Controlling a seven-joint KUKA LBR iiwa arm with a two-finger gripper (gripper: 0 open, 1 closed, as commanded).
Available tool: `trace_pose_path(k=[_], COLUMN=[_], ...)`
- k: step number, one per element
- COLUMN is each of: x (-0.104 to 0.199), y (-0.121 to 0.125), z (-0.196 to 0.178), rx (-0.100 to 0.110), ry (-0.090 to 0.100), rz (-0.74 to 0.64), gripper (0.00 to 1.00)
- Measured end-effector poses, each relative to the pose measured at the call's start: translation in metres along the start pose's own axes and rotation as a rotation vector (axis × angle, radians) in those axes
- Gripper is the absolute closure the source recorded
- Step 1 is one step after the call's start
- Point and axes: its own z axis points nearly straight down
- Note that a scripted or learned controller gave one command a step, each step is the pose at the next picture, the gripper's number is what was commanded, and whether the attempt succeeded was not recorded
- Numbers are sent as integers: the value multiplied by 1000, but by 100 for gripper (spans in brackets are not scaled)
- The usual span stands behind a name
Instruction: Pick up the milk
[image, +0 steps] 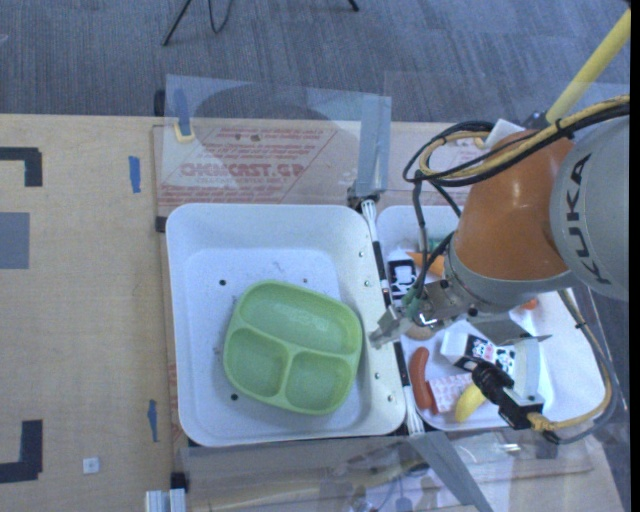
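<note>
A white carton with black patches, which looks like the milk (497, 357), lies in the right bin (580, 345), partly under the arm's black cabling. The grey and orange arm (520, 220) covers much of that bin. My gripper (392, 328) hangs low over the rims where the two bins meet, to the left of the carton and apart from it. I see nothing held in it.
A green divided plate (292, 347) lies in the left bin (200, 260). The right bin also holds a red sausage (419, 367), a yellow fruit (468, 402) and a small black-and-white box (401, 279). Yellow and black cables (470, 150) loop behind the arm.
</note>
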Motion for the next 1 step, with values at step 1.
trace_pose_path(k=[1], x=[26], y=[6], z=[-10], rx=[2], ry=[-1], rz=[272], gripper=[100])
